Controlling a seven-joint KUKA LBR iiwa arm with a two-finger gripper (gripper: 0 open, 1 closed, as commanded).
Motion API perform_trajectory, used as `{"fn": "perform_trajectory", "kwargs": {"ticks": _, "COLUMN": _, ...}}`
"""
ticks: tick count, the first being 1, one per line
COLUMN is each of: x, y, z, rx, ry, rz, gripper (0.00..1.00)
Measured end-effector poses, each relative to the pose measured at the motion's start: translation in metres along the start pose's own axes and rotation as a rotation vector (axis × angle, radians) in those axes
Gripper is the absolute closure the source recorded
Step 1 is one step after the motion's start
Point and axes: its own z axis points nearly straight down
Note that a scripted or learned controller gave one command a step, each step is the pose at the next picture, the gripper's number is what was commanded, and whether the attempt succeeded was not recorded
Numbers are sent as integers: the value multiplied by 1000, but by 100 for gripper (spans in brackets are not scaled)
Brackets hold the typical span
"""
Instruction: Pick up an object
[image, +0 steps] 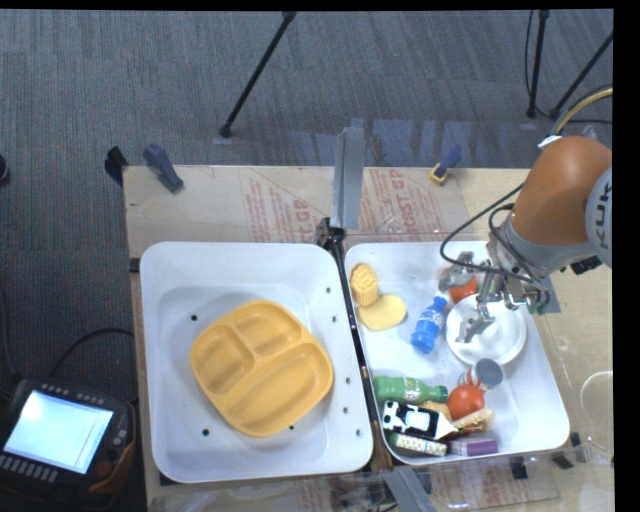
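Gripper (484, 318) hangs over one white bowl (500, 342) in the right bin (556, 398); finger state cannot be determined. Nearby: one blue bottle (429, 324), one green bottle (408, 388), one tomato (465, 401). Left bin (160, 270) holds one yellow divided plate (261, 366).

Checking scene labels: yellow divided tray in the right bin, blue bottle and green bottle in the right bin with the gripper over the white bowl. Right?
Not quite. The camera view shows the yellow divided tray in the left bin, not the right one. The rest stands: the blue bottle and green bottle lie in the right bin, and the gripper is over the white bowl.
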Motion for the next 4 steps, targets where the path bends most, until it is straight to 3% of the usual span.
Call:
{"fn": "perform_trajectory", "kwargs": {"ticks": 1, "x": 20, "y": 48, "z": 23, "rx": -4, "ry": 9, "rz": -113, "gripper": 0}}
{"fn": "perform_trajectory", "kwargs": {"ticks": 3, "x": 26, "y": 111, "z": 22, "rx": -5, "ry": 8, "rz": -295, "gripper": 0}}
{"fn": "perform_trajectory", "kwargs": {"ticks": 4, "x": 13, "y": 107, "z": 21, "rx": -3, "ry": 4, "rz": -145, "gripper": 0}}
